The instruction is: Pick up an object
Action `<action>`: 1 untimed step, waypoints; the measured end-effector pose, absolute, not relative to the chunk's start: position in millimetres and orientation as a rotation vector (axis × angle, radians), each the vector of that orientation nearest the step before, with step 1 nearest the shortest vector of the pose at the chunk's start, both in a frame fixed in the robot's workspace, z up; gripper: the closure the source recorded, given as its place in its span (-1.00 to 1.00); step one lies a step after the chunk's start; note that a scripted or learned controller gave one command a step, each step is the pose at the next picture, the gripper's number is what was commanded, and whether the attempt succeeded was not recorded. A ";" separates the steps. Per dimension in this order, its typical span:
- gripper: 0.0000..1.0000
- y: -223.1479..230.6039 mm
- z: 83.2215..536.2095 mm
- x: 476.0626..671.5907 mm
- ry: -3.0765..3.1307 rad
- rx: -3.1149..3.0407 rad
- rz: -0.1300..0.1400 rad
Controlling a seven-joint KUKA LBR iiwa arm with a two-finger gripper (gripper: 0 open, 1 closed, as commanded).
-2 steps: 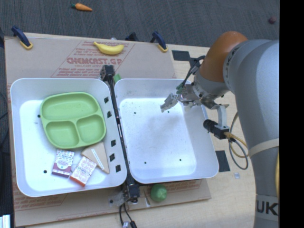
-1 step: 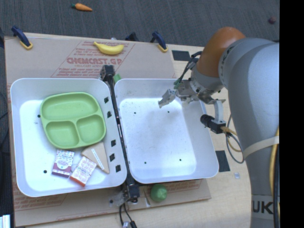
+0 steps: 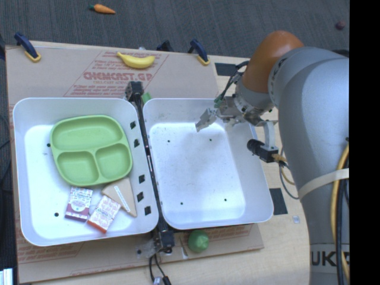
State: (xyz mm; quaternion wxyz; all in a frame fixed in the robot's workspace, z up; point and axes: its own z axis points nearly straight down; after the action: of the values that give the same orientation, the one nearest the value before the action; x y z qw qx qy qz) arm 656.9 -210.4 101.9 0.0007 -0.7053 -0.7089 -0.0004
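Observation:
My gripper (image 3: 207, 119) hangs over the far part of the right bin (image 3: 255, 186), close to its back wall, with nothing visible beneath it. The left bin (image 3: 27, 177) holds a light green divided plate (image 3: 91, 148). In front of that plate lie two small red and white packets (image 3: 79, 203) (image 3: 104, 213) and a tan wedge (image 3: 121, 198). All these objects sit well to the left of the gripper, across the divider between the bins.
A toy banana (image 3: 136, 59) lies on the cardboard behind the bins. A green ball (image 3: 199, 240) rests at the front edge outside the right bin. Blue clamps (image 3: 27, 46) (image 3: 199, 50) grip the board's back edge. A carrot (image 3: 104, 8) lies on the floor.

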 end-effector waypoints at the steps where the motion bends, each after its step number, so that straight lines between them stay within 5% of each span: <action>1: -1.00 -175.0 91.7 655.9 -2.225 -2.212 0.003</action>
State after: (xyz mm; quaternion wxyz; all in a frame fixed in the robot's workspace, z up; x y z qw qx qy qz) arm 655.9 -175.0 91.7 0.0019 -0.7050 -0.7092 0.0009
